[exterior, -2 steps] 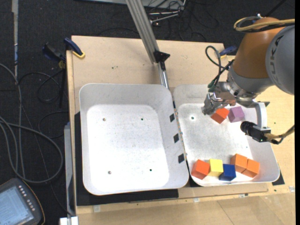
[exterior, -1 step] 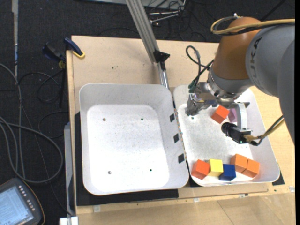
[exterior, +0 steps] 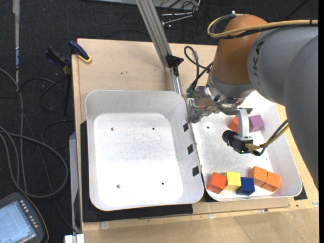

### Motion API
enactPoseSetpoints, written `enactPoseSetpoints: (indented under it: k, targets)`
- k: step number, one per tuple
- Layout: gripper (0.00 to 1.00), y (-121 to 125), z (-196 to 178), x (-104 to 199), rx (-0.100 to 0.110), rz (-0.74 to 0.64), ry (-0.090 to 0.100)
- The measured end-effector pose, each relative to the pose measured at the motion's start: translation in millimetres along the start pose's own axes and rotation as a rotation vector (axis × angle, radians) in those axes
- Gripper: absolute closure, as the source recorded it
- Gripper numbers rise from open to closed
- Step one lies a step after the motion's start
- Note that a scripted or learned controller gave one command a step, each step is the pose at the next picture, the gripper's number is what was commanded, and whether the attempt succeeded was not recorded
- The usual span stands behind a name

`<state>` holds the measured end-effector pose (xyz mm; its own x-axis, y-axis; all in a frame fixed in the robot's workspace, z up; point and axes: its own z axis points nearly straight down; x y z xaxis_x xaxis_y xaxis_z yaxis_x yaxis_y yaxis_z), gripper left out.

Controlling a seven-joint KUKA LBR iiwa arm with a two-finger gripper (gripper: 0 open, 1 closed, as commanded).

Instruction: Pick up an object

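The right bin (exterior: 283, 151) holds several blocks. Along its near edge lie an orange block (exterior: 217, 181), a yellow block (exterior: 233, 178), a blue block (exterior: 246, 186) and two more orange blocks (exterior: 259, 174) (exterior: 273, 181). Farther back, a purple block (exterior: 256, 122) rests beside an orange block (exterior: 234, 123) that the robot's bracket partly covers. My gripper (exterior: 194, 113) hangs low at the far left corner of the right bin, close to the wall between the bins. It is well away from the near row of blocks, and I see nothing in it.
The left bin (exterior: 96, 135) sits beside the right one. A slanted metal pole (exterior: 157, 32) rises behind the bins and ends near the gripper. A blue and yellow clamp (exterior: 76, 52) grips the bench's far left corner.
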<state>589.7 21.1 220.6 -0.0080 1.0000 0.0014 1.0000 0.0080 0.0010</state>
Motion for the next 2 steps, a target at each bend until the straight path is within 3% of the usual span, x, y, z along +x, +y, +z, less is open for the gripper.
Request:
enactPoseSetpoints:
  k: [1,2]
  targets:
    - [1.0,13.4,-19.0,50.7,-0.002,0.0,0.001]
    - [0.0,12.6,-17.9,46.7,0.001,0.005,-0.003]
